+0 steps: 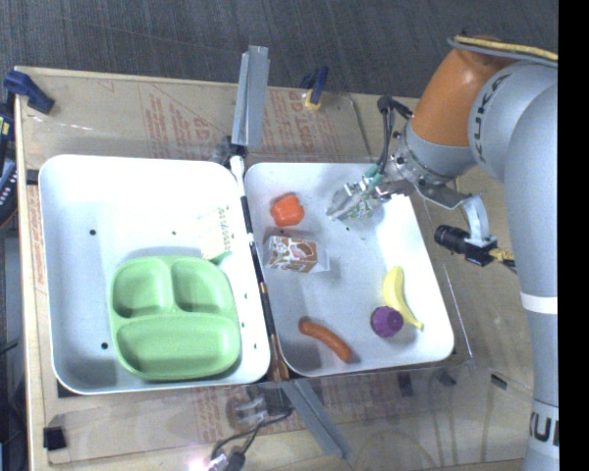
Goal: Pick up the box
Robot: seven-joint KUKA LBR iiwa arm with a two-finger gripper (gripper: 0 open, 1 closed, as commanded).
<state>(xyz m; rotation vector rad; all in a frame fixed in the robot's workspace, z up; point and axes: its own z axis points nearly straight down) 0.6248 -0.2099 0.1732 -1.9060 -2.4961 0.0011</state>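
Green tray [175, 319] fills left bin [69, 180], out of play. Box [293, 253] lies flat, left-centre of right bin [427, 263], apart from orange pepper [287, 209] — room to grasp. Gripper [358, 201] hovers far right of box; grip state unclear.

Two white bins [69, 263]; one green tray [174, 317], box [293, 253], banana [401, 297], sausage [326, 339], perhaps a pepper [287, 209].
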